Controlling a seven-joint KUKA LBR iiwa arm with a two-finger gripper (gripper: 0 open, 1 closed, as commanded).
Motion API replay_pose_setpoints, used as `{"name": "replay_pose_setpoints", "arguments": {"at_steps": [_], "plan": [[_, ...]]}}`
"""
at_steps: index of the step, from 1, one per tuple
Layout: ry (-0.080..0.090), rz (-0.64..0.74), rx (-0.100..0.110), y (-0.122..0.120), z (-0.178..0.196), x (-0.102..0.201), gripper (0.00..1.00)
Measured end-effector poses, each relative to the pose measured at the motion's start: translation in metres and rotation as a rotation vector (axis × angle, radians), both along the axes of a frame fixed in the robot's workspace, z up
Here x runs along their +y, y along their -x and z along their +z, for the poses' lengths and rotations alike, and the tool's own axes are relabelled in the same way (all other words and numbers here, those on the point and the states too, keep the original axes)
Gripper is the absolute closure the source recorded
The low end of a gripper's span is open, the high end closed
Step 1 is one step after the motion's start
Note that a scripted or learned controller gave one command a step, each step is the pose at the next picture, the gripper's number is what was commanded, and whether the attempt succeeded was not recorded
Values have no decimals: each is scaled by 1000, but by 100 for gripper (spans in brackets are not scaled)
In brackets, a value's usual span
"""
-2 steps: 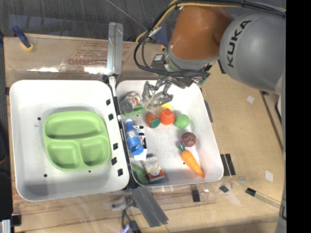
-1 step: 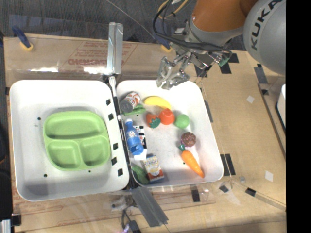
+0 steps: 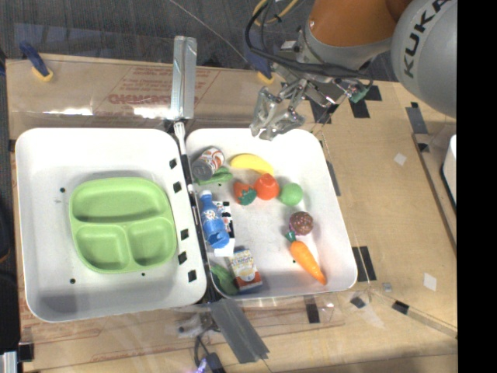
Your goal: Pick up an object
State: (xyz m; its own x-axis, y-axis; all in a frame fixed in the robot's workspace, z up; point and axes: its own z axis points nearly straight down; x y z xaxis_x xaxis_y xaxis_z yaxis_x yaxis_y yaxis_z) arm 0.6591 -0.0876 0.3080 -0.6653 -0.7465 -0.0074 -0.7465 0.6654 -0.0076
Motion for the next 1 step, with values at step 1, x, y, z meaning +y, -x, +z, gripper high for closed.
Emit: {"name": "replay_pose_setpoints", "arguments": {"at_steps": [1], "plan": [[0,372,14,8,-66,-52,100]]}}
